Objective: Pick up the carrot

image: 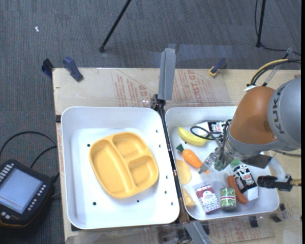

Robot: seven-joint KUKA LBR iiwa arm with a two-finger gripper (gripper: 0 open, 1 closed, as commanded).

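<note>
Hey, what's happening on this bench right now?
A grey KUKA arm with an orange band has reached into the right white bin, its gripper down beside the small orange carrot with a green top. The carrot lies on the bin floor near a yellow banana. A yellow divided plate sits in the left white bin.

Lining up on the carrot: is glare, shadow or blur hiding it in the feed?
Camera view: carrot is sharp and evenly lit, orange clear against the white right bin; gripper beside it looks slightly soft; no glare there, only faint shadow.
</note>
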